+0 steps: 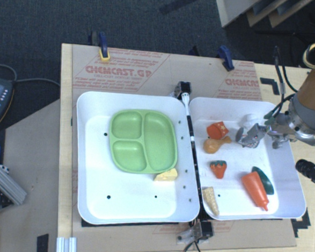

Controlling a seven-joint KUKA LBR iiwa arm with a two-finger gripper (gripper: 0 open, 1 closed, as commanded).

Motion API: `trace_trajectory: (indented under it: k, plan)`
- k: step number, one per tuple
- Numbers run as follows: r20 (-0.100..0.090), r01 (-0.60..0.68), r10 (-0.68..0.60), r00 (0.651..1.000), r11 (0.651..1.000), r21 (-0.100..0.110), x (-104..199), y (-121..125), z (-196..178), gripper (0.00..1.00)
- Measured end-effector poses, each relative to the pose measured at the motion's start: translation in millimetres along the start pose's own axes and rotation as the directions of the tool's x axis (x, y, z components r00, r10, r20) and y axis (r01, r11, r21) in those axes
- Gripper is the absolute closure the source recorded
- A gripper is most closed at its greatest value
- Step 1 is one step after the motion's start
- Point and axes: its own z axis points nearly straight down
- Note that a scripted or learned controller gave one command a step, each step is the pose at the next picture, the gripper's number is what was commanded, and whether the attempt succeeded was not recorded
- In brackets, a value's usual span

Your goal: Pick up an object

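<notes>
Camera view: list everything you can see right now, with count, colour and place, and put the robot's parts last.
Bins: two, white, side by side on the bench.
Divided plate: one, green, left bin.
Cheese wedge: one, yellow, left bin, at the plate's near edge.
Carrot: one, orange, right bin, near right.
Strawberry: one, red, right bin, middle.
Red-orange toy food: one, right bin, far left.
Clamps: two, blue, far bench edge.
Pincer: one, grey, over right bin.

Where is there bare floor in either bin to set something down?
Left bin: broad bare strip in front of the green divided plate and yellow piece. Right bin: crowded; small gap between strawberry and carrot. Gripper hangs over its far side.
</notes>
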Motion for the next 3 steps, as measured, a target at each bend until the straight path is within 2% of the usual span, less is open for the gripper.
trace_trajectory:
  k: [1, 3]
  plan:
    - [0.002, 0.003, -0.003, 1.000, 1.000, -0.015, 0.3, 2.9, -8.4, 0.00]
    - [0.001, 0.003, -0.003, 1.000, 1.000, -0.009, 9.9, 5.7, 103.8, 0.00]
